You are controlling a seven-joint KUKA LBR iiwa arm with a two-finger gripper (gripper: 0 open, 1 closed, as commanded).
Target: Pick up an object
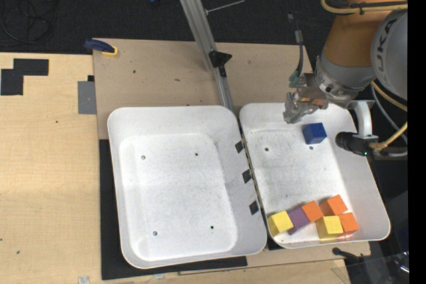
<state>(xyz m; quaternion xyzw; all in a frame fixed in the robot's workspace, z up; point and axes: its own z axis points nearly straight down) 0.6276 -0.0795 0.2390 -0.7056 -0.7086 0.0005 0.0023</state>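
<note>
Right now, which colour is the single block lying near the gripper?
Blue. The block lies alone in the right bin, beside the gripper, seen in the camera view.

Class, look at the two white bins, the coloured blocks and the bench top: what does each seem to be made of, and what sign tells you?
White bins: probably moulded plastic, matte, with rounded corners and a speckled floor.
Coloured blocks: solid, flat colour, sharp edges; painted wood or plastic, the look leaves it open.
Bench top: likely wood or fibreboard, pale brown and dull.
</note>
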